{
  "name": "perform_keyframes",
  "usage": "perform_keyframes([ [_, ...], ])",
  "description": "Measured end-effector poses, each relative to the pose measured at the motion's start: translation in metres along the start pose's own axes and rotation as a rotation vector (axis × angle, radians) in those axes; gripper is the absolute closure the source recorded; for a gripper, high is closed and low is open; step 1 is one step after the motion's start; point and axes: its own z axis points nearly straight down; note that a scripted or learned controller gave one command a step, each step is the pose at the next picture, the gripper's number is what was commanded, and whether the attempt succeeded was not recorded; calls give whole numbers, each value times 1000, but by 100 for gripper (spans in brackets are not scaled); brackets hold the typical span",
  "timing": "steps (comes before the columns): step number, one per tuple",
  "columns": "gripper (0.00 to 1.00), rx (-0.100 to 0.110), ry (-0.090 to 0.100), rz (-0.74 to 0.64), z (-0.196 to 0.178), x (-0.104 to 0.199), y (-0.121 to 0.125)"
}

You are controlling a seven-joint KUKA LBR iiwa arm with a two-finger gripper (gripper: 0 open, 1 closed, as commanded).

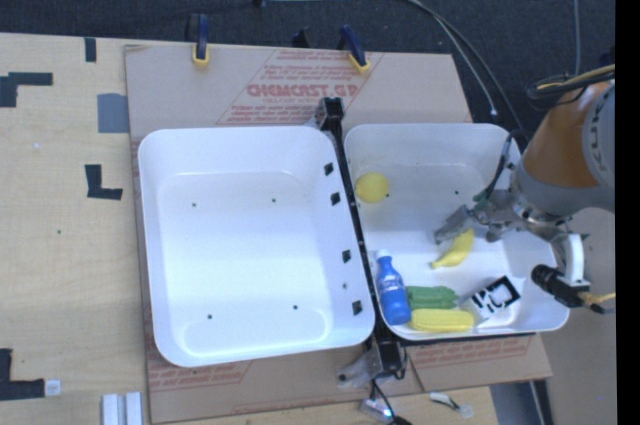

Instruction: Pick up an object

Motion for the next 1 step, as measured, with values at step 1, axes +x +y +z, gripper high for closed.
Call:
perform_keyframes([
  [1, 0, 1, 0, -1, 0, 38, -24],
])
